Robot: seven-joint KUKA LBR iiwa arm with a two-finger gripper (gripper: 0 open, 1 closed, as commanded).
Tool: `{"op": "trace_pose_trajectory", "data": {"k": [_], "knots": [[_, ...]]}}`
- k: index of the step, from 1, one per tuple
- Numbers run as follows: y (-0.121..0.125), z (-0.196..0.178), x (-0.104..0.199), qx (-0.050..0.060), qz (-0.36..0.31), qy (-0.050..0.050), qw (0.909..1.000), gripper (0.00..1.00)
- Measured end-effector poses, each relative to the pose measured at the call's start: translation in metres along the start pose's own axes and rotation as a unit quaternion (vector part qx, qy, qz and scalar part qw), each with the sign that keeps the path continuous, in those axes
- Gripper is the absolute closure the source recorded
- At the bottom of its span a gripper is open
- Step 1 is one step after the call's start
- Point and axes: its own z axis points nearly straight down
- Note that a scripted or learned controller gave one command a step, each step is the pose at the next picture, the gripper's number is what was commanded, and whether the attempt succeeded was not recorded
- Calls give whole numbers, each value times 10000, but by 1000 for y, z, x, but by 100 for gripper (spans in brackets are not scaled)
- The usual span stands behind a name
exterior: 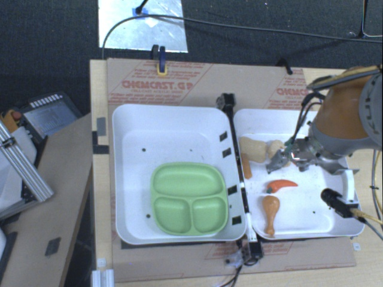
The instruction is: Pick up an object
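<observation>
The gripper (280, 158) hangs low in the right bin (311, 220), its tip among the toy foods near the bin's back left, but the wrist hides its tip, so I cannot tell whether it is released or clenched, and nothing can be seen held in it. The candidates crowd together — a pale bread-like piece (254, 149) just beside the tip, a red-orange chilli (282, 185) just in front, a drumstick (270, 213) nearer the front wall. The green divided plate (188, 197) lies in the left bin (137, 160). The risk is a glancing close — pinching between the bread and the chilli, nudging both aside, or lifting nothing
</observation>
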Motion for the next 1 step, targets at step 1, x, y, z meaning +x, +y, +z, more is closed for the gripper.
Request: {"op": "trace_pose_trajectory", "data": {"k": [1], "knots": [[4,62,1,4,-4,3,10000,0]]}}
